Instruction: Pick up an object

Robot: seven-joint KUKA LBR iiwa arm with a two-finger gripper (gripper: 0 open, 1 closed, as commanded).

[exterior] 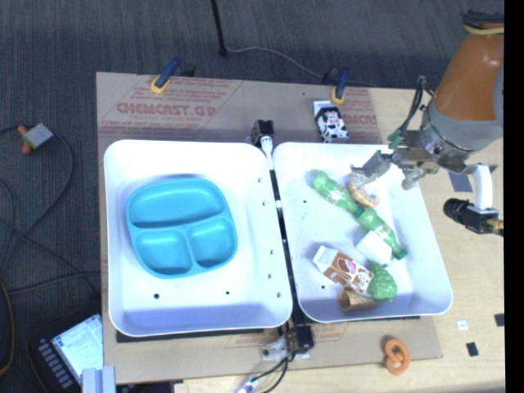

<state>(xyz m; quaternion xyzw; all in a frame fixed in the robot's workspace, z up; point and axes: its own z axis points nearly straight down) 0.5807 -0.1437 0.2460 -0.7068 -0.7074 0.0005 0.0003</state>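
The gripper [370, 173] hangs over the right bin [434, 301], apparently approaching; whether its claw is spread I cannot tell. Just below it lies a green bottle [359, 207]. Next: descend squarely onto it.

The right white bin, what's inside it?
The right white bin holds a long green bottle, a brown snack packet and a green round toy. Whatever lies beneath them is hidden.

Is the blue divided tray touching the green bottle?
Apart. The camera view shows the blue tray in the left bin and the green bottle in the right bin, with both rims between them.
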